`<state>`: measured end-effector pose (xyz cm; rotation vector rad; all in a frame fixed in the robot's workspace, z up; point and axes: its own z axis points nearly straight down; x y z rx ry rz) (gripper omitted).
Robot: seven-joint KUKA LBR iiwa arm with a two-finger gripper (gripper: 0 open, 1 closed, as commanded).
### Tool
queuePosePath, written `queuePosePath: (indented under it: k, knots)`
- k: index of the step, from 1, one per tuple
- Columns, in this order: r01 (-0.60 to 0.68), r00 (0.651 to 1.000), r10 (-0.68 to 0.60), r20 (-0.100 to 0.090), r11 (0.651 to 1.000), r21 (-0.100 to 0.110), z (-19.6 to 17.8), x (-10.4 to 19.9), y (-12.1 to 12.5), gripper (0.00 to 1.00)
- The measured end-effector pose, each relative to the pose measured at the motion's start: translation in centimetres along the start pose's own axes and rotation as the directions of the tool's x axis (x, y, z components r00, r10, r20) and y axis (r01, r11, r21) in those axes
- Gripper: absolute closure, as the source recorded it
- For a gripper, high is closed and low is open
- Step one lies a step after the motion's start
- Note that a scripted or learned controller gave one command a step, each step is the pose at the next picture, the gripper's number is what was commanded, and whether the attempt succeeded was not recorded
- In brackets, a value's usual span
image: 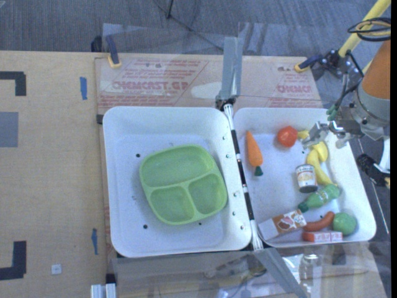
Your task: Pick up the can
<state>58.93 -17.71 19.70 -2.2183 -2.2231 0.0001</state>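
The can (305, 177) is small, with a silver top and a pale label, and stands in the right bin (273, 120) a little right of its middle. My gripper (329, 135) hovers over the bin's upper right part, above a yellow banana (320, 160). It sits up and to the right of the can, clearly apart from it. Its fingers are spread, and nothing is held between them.
Around the can lie a carrot (253, 151), a red tomato (286, 136), a green bottle (319, 198), a sausage (318, 222), a green round fruit (345, 223) and a juice carton (286, 222). The left bin (118, 166) holds a green divided plate (182, 184).
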Motion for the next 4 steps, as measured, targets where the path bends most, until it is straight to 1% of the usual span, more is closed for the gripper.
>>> queuePosePath:
  k: [1, 2, 3, 4]
  knots:
    - [-0.013, 1.000, 0.013, 0.002, 1.000, -0.009, 10.9, -0.3, -1.2, 0.00]
    - [-0.049, 0.999, 0.049, 0.003, 0.999, -0.008, 10.9, 2.3, -3.2, 0.00]
    - [-0.051, 0.999, 0.051, 0.004, 0.998, -0.020, 9.4, 2.1, -2.8, 1.00]
    - [-0.057, 0.998, 0.057, 0.001, 0.998, -0.001, -1.0, 8.4, -0.1, 1.00]
